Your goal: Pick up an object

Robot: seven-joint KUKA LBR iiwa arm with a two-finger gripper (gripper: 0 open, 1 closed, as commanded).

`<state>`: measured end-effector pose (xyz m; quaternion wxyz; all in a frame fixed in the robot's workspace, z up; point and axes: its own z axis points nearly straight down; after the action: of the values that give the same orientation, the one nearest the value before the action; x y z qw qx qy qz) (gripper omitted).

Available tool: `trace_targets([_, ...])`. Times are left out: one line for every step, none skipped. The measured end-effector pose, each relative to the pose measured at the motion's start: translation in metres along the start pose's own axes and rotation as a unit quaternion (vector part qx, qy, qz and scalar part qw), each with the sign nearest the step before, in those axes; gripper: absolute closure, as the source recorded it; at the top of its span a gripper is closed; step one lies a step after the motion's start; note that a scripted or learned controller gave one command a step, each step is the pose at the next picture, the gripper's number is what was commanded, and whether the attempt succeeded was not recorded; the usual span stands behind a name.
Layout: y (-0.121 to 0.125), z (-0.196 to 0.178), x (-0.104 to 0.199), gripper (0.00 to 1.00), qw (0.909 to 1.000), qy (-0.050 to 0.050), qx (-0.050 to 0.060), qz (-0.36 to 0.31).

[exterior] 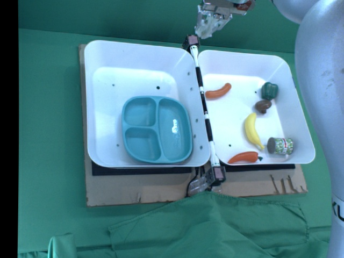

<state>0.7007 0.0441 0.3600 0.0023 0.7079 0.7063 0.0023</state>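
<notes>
My gripper [205,30] hangs high at the top of the camera view, above the far end of the divider between the two bins. Nothing shows between its fingers. In the right bin [285,69] lie an orange-red sausage [217,91], a dark green pepper [270,90], a small brown item [263,106], a yellow banana [252,130], a small can on its side [280,145] and an orange-red chili pepper [243,157]. All of them lie well below and to the right of the gripper.
The left bin [102,63] holds a teal three-compartment plate [157,129]. A black-and-white divider rod [203,98] runs between the bins. The grey arm [320,63] fills the right side. Green cloth [204,227] lies bunched at the front.
</notes>
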Motion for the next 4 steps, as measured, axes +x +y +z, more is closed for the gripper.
trace_targets([0.000,-0.010,0.054,1.00,1.0000,0.000,0.000,0.000])
trace_targets([0.000,-0.020,-0.003,1.00,1.0000,0.000,0.000,0.001])
trace_targets([0.000,-0.059,-0.022,1.00,1.0000,0.000,0.000,0.001])
trace_targets([0.001,-0.073,-0.023,1.00,1.0000,-0.001,-0.003,0.002])
